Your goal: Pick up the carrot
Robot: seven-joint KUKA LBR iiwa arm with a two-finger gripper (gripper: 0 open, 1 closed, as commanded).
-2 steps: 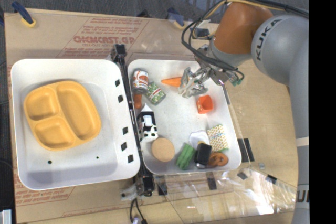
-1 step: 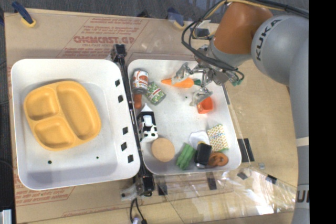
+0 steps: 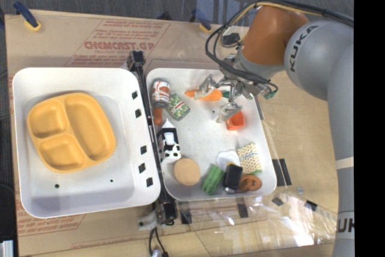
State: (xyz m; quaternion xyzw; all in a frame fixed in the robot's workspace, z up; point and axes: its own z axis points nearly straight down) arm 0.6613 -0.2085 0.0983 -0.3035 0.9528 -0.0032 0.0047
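Two white bins side by side on bench [image 3: 72,39]. Grey arm [image 3: 319,63] with orange band reaching in from right, over top of right bin [image 3: 198,129]. Left bin [image 3: 36,189] with yellow tray [image 3: 71,130], three compartments. Hand [image 3: 225,93] low over upper part of right bin, metal fingers [image 3: 231,106] spread somewhat; whether closed on anything, cannot tell. Carrot [image 3: 207,94] at top of right bin, orange, lying flat, right beside or under the fingers, contact unclear. Red block [image 3: 235,120] just below hand. Can [image 3: 160,93] and green-white packet [image 3: 178,106] near bin's left wall. Black-white cow [image 3: 169,144] below those. Tan disc [image 3: 186,171], green piece [image 3: 212,179], black item [image 3: 233,176], patterned packet [image 3: 249,157] and pretzel-like piece [image 3: 250,183] along bottom.
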